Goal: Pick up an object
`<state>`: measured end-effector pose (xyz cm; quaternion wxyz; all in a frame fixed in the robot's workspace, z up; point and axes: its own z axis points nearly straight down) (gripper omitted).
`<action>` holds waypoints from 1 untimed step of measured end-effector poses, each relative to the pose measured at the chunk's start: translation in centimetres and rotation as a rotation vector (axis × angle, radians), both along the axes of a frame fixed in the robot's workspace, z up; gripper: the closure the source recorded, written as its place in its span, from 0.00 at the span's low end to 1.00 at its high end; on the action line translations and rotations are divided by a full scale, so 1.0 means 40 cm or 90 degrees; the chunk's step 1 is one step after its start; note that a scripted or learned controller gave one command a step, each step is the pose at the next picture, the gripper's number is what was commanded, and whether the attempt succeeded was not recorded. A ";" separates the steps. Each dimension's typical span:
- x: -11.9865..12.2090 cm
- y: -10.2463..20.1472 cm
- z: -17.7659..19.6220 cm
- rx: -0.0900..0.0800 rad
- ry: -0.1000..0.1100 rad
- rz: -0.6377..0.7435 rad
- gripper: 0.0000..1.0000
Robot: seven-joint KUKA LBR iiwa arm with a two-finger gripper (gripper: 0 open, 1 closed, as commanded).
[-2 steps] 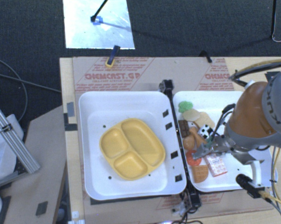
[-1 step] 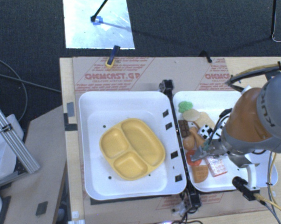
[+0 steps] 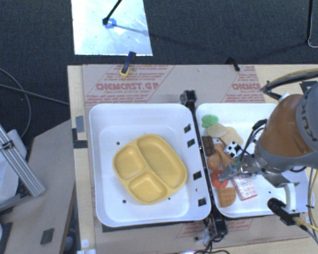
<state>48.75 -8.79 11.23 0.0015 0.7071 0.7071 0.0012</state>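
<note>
The right bin holds a cluster of small items along its left side: a green piece, a beige round piece, a black-and-white die, a brown chocolate-like bar, orange-brown food pieces, a red piece, a tan round piece and a red-and-white packet. My gripper reaches in from the right and hangs low over this cluster, near the orange pieces and the red piece. The arm's orange band covers the bin's right half.
The left bin carries a yellow tray with three compartments. A black divider with clips runs between the bins. Cardboard lies under both. A reflective sheet lies at the back and a metal frame at left.
</note>
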 end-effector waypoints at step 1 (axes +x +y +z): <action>0.007 0.189 0.113 0.000 0.003 -0.001 0.00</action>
